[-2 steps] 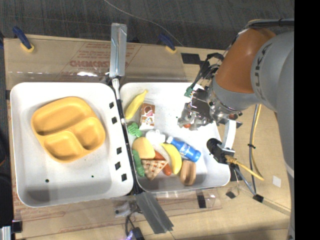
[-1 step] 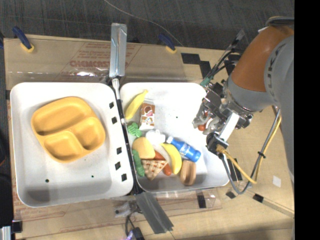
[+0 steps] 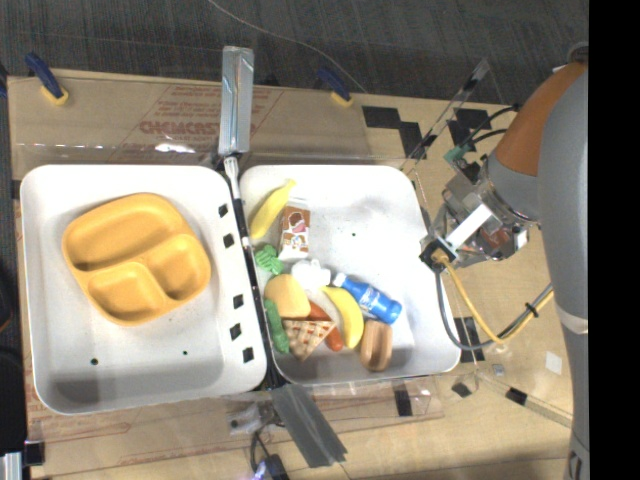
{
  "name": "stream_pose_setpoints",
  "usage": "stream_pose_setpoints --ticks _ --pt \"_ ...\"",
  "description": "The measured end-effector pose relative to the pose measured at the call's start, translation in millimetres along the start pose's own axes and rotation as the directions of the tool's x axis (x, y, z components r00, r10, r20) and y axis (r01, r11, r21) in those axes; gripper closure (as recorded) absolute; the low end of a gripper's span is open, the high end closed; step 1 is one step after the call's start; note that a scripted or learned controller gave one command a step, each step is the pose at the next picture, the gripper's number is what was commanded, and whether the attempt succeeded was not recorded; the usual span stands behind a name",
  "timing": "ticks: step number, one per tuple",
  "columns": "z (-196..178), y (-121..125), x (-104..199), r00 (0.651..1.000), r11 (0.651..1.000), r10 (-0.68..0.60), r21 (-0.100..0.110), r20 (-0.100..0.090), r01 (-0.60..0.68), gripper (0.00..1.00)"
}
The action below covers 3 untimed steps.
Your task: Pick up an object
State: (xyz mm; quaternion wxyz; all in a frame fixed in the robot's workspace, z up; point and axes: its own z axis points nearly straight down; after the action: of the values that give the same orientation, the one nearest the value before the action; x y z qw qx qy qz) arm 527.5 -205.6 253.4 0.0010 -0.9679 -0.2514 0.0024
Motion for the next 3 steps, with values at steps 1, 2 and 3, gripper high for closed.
stream_pose_setpoints --ticks 1,2,3 --pt "-54.3 -7.1 -22.8 0.968 0.968 0.250 -0.001 -0.005 -0.250 1.00" --pt "-89.2 -16.6 -40.0 0.955 0.955 0.295 -0.001 -0.005 -0.295 1.00" --pt "61.1 -11.1 -24.6 0.968 0.968 0.250 0.008 0.008 -0.250 1.00"
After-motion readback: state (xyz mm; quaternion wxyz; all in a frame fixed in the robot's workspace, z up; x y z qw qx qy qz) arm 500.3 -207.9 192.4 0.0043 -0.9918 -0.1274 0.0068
